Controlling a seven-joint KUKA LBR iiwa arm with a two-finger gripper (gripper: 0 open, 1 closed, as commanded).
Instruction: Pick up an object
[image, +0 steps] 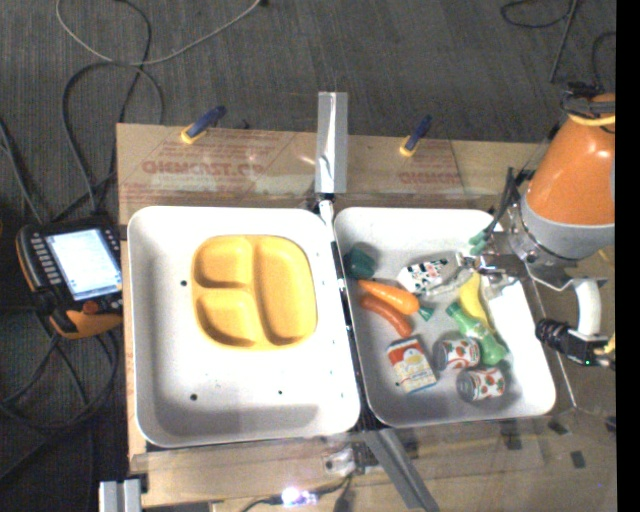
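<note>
The gripper (478, 265) is hovering over the right bin (520, 400), beside the banana (472, 300); its grasp, I cannot tell. The banana is lying lengthwise, pointing toward the gripper; the carrot (390, 296) is slanting alongside.

End effector (470, 268) hovers over banana (470, 298) in right bin (540, 385).

Wooden bench (150, 160) seen from above, two shallow white bins sat side by side on it, left bin (160, 390), right bin (530, 385), two blue-and-yellow clamps (203, 123) gripped its far edge.
</note>
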